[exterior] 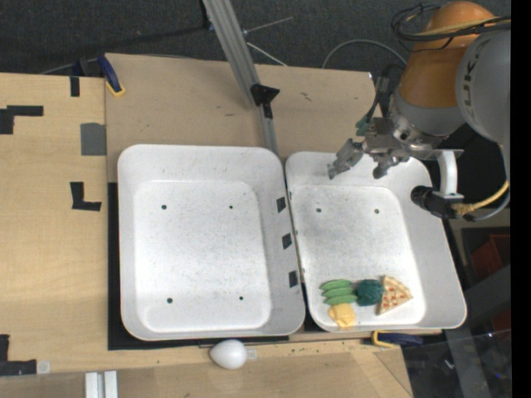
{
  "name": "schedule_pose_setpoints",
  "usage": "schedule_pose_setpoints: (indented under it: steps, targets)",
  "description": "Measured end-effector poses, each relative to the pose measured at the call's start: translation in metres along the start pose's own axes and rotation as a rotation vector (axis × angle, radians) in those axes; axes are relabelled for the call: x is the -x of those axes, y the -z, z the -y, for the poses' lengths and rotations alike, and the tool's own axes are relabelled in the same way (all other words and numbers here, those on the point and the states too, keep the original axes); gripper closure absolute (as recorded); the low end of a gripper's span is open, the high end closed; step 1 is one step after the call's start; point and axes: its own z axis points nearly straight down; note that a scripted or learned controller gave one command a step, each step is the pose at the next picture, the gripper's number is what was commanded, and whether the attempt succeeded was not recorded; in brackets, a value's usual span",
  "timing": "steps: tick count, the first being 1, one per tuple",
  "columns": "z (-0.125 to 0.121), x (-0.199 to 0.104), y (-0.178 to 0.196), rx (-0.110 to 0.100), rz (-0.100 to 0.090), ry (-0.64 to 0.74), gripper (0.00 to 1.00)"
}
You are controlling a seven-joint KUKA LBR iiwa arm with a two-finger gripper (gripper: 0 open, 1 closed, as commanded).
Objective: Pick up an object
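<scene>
Toys numbered four, clustered at six o'clock in the right bin [431,247]: one green pea pod [336,288], one broccoli [368,290], one pizza slice [393,293], one yellow piece [342,313]. Gripper [358,167] hovered at twelve o'clock, fingers spread, holding nothing.

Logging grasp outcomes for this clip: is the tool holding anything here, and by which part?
Nothing is held. The tool hangs open over the far edge of the right white bin.

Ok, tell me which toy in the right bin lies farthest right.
The pizza slice. It sits right of the dark green broccoli-like piece, with the green pods and the yellow piece further left.
</scene>
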Motion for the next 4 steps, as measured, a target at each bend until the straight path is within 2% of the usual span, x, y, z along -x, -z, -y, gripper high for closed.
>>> schedule_pose_setpoints:
  steps: [1, 2, 3, 4]
  targets:
    - [0.004, 0.001, -0.065, -0.003, -0.001, 0.0, 0.0]
    - [0.011, 0.004, -0.111, -0.001, 0.0, 0.0, 0.0]
    - [0.01, 0.002, -0.098, 0.003, -0.002, 0.003, 1.0]
    - [0.006, 0.01, -0.04, 0.01, -0.001, 0.0, 1.0]
